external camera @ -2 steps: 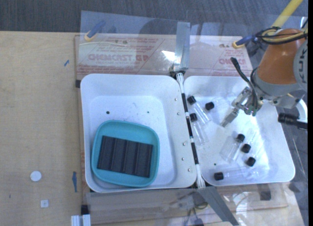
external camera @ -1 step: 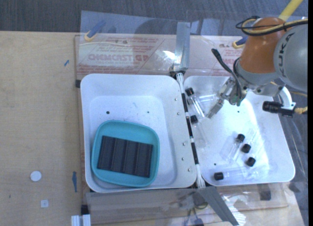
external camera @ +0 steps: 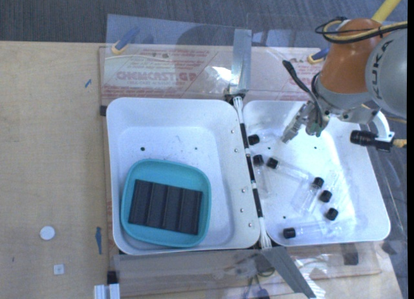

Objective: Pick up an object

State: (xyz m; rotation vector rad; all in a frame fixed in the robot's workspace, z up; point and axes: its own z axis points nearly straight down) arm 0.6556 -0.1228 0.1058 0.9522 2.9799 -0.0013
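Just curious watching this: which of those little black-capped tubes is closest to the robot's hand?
The tube at the right bin's upper left, just left of the hand. The others lie lower in the bin.

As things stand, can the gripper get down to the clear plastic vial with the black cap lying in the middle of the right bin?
Probably yes. The gripper hangs over the right white bin, up and left of the clear black-capped vial, and nothing lies over the vial.

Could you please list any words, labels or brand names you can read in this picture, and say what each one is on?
"CHEMCAST GP", red print on the clear sheet behind the bins; smaller red lines around it are too blurred to read.
"KU", possibly the start of KUKA, on the grey arm; the rest is cut off.
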